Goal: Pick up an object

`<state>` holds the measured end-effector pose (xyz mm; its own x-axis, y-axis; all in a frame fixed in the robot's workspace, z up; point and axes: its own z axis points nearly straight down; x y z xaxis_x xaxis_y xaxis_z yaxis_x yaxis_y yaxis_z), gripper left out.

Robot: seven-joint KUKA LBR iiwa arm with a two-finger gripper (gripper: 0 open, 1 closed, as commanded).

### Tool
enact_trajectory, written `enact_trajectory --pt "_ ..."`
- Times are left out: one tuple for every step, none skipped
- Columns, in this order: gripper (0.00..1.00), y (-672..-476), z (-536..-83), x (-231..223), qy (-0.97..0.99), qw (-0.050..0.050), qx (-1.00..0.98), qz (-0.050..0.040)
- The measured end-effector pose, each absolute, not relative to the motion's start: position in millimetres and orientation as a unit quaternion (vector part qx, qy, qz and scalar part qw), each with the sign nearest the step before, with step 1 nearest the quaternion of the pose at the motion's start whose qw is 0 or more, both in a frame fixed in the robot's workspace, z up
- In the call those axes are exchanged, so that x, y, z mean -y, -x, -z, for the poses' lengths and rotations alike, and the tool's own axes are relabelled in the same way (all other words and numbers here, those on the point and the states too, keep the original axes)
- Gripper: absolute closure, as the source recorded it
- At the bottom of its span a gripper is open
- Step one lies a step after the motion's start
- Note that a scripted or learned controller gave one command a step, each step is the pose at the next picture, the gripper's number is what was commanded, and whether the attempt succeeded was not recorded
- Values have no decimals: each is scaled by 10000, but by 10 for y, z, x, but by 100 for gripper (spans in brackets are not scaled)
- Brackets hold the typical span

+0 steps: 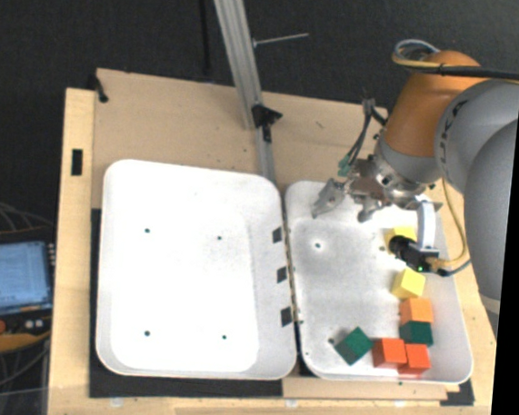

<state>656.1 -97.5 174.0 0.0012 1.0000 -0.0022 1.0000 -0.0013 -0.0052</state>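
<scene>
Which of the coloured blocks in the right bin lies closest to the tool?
The yellow block, uppermost in the group; the orange, green and red blocks lie further below the tool.

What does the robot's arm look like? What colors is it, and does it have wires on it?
The arm is big, round and grey, with an orange band above the wrist. The gripper at its tip is small, metal and grey, with two thin fingers. Dark cables run beside the wrist, and a loop of cable sits atop the orange part.
</scene>
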Motion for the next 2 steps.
enact_trajectory --pt "0 -6597 -1312 990 7082 4 7060 -22" --pt "0 -6597 -957 1006 7086 -4 7056 -15"
